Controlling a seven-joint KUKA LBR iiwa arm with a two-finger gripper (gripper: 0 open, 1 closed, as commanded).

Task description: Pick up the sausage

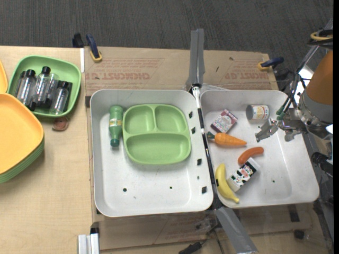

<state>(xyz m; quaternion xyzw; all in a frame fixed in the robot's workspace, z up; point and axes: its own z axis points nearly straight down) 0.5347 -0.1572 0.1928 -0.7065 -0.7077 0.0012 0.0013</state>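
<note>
The sausage [250,154], a short orange-red curved piece, lies on the floor of the right bin [286,192], just right of the carrot [229,139] and above a small milk carton [244,174]. My gripper [276,133] hangs over the right bin's upper right part, up and to the right of the sausage. It is open, with nothing between its fingers [262,133]. It is apart from the sausage.
The right bin also holds a banana [225,183], a can [258,112] and a purple pouch [224,121]. In the left bin [153,192] sit a green divided plate [157,133] and a green bottle [115,125]. On the bench at far left stand a tray of bottles [44,85] and stacked orange plates [18,139].
</note>
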